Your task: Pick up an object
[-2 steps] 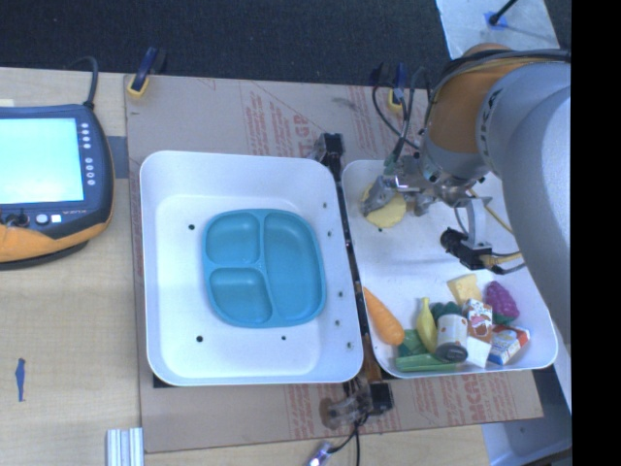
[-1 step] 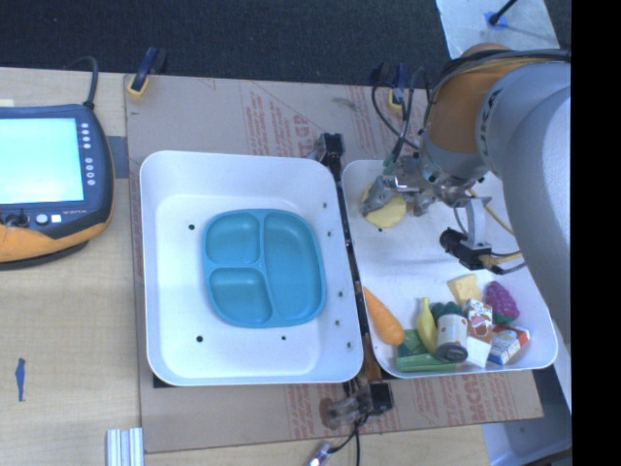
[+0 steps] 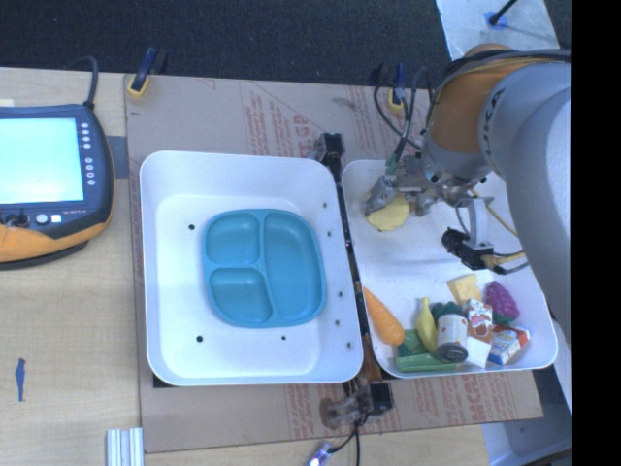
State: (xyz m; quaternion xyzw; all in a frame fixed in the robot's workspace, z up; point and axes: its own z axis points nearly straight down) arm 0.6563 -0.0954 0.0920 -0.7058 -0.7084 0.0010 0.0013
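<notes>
My gripper (image 3: 386,198) hangs low over the far left corner of the right bin (image 3: 427,260). A pale yellow, lemon-like object (image 3: 390,217) lies right under it, touching or nearly touching it. Whether the gripper holds that object I cannot tell. At the bin's near end lies a heap of toy food: an orange carrot (image 3: 384,318), a yellow banana-shaped piece (image 3: 425,322), a green piece (image 3: 424,362), a small can (image 3: 452,334), a yellow block (image 3: 465,286), purple grapes (image 3: 502,299) and a small carton (image 3: 506,344).
The left bin (image 3: 165,260) holds a blue divided plate (image 3: 264,265). A teach pendant (image 3: 47,181) with a lit screen rests on the bench at far left. Cables and a black connector (image 3: 470,249) trail from the wrist over the right bin.
</notes>
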